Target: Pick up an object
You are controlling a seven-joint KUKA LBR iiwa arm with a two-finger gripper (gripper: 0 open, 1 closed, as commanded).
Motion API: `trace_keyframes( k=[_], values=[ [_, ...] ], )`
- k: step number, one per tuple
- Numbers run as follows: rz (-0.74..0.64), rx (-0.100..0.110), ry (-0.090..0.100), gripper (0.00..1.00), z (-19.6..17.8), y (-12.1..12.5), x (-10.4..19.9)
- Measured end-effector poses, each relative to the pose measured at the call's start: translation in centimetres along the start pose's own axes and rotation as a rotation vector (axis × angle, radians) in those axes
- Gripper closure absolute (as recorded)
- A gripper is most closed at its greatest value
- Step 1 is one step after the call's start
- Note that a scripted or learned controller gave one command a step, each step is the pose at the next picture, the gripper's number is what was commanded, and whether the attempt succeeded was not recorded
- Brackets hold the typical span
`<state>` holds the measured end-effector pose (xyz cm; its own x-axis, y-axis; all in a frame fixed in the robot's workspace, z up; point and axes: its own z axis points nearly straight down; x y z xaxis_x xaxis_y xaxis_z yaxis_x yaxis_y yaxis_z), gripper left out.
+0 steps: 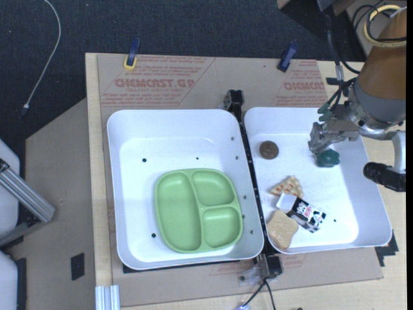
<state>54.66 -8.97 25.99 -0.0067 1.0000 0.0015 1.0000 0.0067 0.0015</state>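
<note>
The claw is hovering in the right bin, toward its 1 o'clock corner, directly over a small green object that is peeking out just below it at 6 o'clock. Whether it is released or clenched cannot be told from this slanted view, and nothing is showing as grasped.

The green piece is looking like the likeliest target. To do the step well, the arm is probably needing to centre over it and descend straight, since the piece appears rounded, smooth and liable to slip sideways; it is lying clear of the bin wall, so there is room around it.

Toward 9 o'clock from the claw a brown disc is lying flat, well apart. Near the bin's 7 o'clock a tan wedge, a black-and-white patterned packet and a beige, bread-like slab are clustering together, touching or nearly so.

In the left bin a pale green divided plate, matte plastic with three compartments, is resting. Both bins are sitting on a cardboard-covered surface.
</note>
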Motion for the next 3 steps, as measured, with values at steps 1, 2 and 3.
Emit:
trace_keyframes(
  k=[1, 2, 3],
  values=[
    [0.0, 0.0, 0.0, 1.0, 0.0, 1.1, 5.1],
    [0.006, 0.003, -0.001, 1.0, 1.5, 0.8, 10.5],
    [0.0, 0.006, 0.001, 1.0, 3.0, 0.8, 16.5]
  ],
)
